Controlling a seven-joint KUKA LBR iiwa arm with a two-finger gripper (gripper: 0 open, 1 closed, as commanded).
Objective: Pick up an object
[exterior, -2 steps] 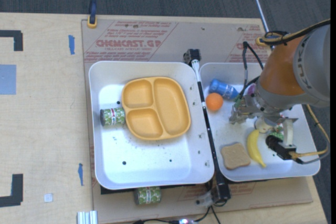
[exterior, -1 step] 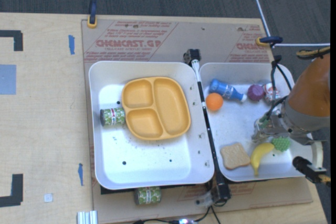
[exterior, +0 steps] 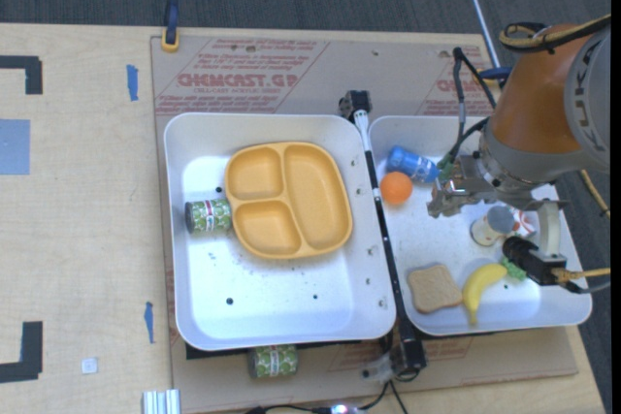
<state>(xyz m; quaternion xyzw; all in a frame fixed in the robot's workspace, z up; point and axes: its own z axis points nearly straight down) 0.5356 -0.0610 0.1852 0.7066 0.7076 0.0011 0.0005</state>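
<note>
In the right bin [exterior: 558, 310] lie an orange ball [exterior: 396, 188], a blue bottle [exterior: 412, 164], a slice of bread [exterior: 434, 288], a yellow banana [exterior: 482, 286] and a small round beige disc [exterior: 484, 232]. My gripper [exterior: 451, 196] hangs over the middle of this bin, just right of the ball and bottle and above the disc. Nothing shows in its grasp. The arm's grey and orange wrist [exterior: 539, 116] covers the bin's far right part.
The left bin [exterior: 184, 286] holds a yellow divided plate [exterior: 288, 199] and a green can [exterior: 208, 216] lying at the plate's left. A second green can [exterior: 275, 362] lies outside, below the left bin. A black clamp [exterior: 356, 102] sits between the bins at the back.
</note>
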